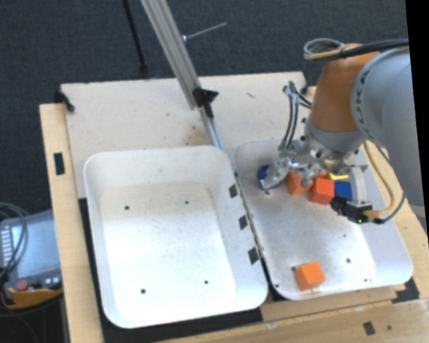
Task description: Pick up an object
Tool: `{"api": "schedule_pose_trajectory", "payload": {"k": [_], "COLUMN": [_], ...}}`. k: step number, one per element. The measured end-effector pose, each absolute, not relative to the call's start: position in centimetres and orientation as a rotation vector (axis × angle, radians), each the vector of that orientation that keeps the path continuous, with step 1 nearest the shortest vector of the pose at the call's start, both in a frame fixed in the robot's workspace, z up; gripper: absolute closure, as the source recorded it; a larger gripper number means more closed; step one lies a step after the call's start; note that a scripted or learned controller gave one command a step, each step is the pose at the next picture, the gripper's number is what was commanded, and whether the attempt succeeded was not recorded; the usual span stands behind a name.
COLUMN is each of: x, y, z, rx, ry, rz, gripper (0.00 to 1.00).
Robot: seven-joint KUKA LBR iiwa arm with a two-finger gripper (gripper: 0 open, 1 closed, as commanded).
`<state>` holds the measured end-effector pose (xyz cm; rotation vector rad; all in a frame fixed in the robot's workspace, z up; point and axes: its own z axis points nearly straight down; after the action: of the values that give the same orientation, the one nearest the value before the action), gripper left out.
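My thick grey rounded metal arm (pixel 389 105) wears a broad orange band (pixel 335 95) above the wrist (thin dark cables (pixel 294 118) loop alongside), ending in a small metallic gripper (pixel 290 169).

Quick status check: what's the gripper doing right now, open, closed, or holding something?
Gripper: low in the right bin, among orange and blue pieces; open or shut cannot be told from this view, and no grasp is visible.

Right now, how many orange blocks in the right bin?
3 visible: one orange block near the front edge, two together under the gripper. The arm may hide more.
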<state>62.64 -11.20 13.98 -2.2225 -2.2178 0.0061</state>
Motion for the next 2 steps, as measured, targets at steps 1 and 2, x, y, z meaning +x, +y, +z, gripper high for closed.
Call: {"api": "schedule_pose_trajectory", "payload": {"k": [1, 2], "x": [63.35, 63.42], "y": [-11.42, -11.6], "z": [12.82, 13.76], "rx": [-2.241, -2.249], "ry": [-2.232, -2.229], "rz": [-0.02, -0.023], "gripper": [0.0, 1.0]}}
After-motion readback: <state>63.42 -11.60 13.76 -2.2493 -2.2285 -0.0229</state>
